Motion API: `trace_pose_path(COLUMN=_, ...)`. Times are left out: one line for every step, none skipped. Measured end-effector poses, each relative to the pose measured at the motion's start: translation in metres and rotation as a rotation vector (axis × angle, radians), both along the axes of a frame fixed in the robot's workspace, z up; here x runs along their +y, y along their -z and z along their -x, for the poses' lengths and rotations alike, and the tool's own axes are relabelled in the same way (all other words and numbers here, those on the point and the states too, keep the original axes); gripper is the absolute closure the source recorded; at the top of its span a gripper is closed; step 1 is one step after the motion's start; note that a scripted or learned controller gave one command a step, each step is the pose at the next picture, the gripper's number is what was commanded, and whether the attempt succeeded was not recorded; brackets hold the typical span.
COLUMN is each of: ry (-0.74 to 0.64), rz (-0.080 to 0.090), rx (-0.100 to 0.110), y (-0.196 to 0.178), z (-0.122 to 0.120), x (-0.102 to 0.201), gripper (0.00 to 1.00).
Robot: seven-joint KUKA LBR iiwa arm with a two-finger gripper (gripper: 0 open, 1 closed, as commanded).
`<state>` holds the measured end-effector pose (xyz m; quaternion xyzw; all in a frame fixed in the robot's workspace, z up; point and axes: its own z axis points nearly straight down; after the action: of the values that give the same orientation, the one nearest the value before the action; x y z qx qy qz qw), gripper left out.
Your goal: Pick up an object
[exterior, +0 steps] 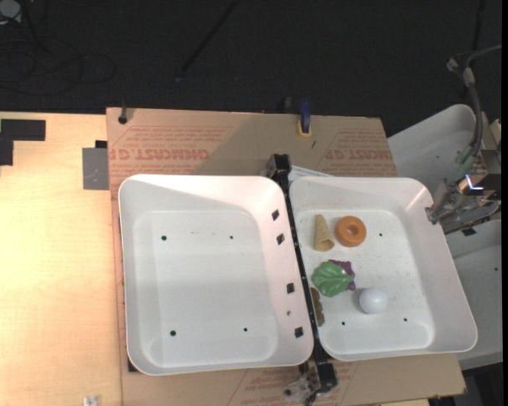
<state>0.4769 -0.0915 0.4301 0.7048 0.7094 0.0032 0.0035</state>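
End effector (459,205) is seen just outside the right bin (440,311) rim; opening cannot be told, nothing seen held. Left of it in that bin: orange ring (350,231), tan cone (323,233); lower left, green leafy piece (332,278), white ball (373,300). Mirrored "CHEMCEST" lettering is printed on the cardboard (203,146) farther left.

Bright, even overhead light falls on two white bins, the left bin (203,273) and the right bin (381,269), whose floors glare almost featureless. A soft diagonal shadow crosses the left bin's far wall. The far background is dark. Focus is slightly soft.
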Motion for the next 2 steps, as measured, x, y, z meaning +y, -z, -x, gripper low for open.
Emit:
trace_pose_path(ry=0.0, rz=0.0, rx=-0.002, y=-0.115, z=0.001, x=0.044, gripper=1.0)
trace_pose_path(ry=0.006, rz=-0.001, rx=0.03, y=0.064, z=0.003, x=0.073, gripper=1.0)
